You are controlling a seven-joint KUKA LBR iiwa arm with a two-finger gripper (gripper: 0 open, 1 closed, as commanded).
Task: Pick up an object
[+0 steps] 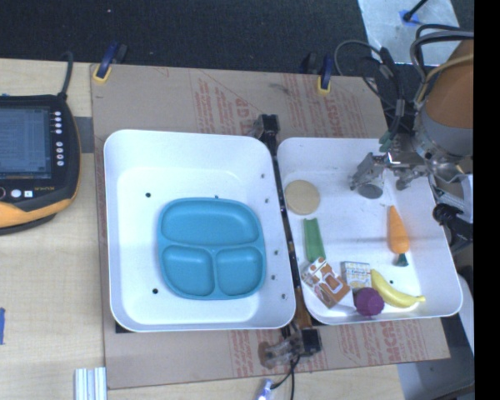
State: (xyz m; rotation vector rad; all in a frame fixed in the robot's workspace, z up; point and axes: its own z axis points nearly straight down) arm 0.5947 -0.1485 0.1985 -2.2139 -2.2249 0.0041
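My gripper (382, 176) hangs over the back of the right bin (333, 152), its fingers spread apart with nothing between them. Below it in that bin lie a round tan cookie (302, 197), a green stick (314, 239), an orange carrot (397, 230), a yellow banana (396, 291), a purple plum (367, 301) and two small snack packets (327, 281). The carrot lies just below and to the right of the gripper, apart from it.
The left bin (125, 223) holds a blue divided tray (211, 247). A tablet-like pendant (25, 152) sits at the far left of the bench. Cables and the arm's body (450, 98) crowd the upper right.
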